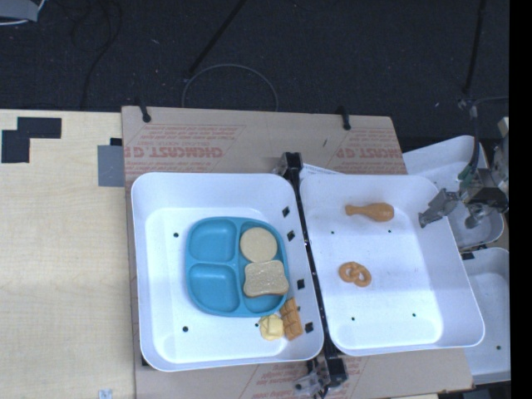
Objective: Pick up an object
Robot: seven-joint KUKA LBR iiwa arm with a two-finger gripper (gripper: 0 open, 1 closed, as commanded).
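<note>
1. The pretzel (355, 273) lies in the right bin (416, 322), below and well left of the gripper (440, 207).
2. The drumstick (371, 212) lies level with the gripper, near its left, apart from it.
3. The gripper hovers at the bin's right rim; whether it is parted or closed, I cannot tell.

Red print runs across the cardboard sheet (249, 144) under the bins, at the twelve o'clock side, upside down and mirrored from here; the letters are too faint and reversed to read with any certainty. More red print at six o'clock on the cardboard, unreadable too.
</note>
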